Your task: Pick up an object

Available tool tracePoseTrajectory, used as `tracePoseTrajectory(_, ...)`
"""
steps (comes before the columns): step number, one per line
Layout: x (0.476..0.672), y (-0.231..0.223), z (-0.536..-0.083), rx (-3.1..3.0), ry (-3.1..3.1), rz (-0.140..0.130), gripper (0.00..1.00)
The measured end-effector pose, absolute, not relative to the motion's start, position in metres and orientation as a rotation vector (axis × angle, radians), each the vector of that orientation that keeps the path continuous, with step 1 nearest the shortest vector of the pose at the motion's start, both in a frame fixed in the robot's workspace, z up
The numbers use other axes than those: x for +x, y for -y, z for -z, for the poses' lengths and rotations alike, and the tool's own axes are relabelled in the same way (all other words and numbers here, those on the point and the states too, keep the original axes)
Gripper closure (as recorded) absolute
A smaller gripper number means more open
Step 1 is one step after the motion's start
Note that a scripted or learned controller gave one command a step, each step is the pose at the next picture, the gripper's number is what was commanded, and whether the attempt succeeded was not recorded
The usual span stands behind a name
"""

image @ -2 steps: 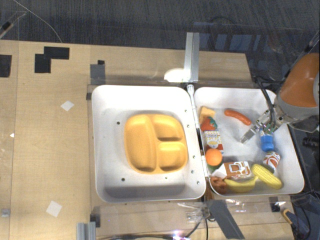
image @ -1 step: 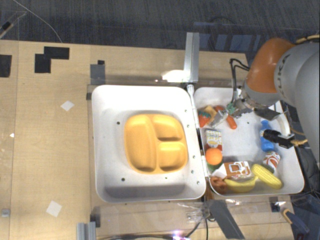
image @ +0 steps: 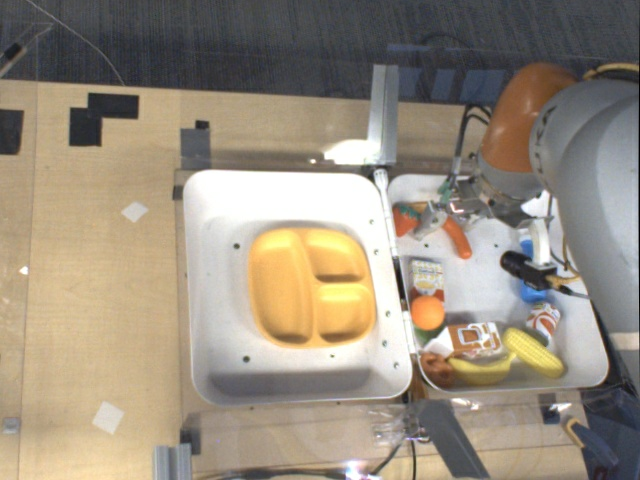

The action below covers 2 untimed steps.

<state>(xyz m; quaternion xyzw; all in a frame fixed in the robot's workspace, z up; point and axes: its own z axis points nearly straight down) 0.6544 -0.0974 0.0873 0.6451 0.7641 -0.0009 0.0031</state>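
At right bin's far corner, claw (image: pixel 452 206) hangs above small orange plastic carrot (image: pixel 457 237); claw state impossible to tell. Carrot likely light, stiff, slick; grip mid-shaft.

The end effector (image: pixel 452 204) hangs low in the right bin (image: pixel 590 363), just by a carrot (image: pixel 457 236). Corn (image: pixel 533 352), a banana (image: pixel 480 370) and an orange (image: pixel 428 313) crowd the near end. A yellow tray (image: pixel 308 285) sits in the left bin (image: pixel 215 268); finger detail's too murky.
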Motion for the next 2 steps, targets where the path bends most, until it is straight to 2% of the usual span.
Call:
tracePoseTrajectory(1,0.651,0.08,-0.191,1.789,-2.565,-0.012,0.0)
tracePoseTrajectory(2,0.663,0.125,-0.097,2.116,-2.299,-0.024,0.0)
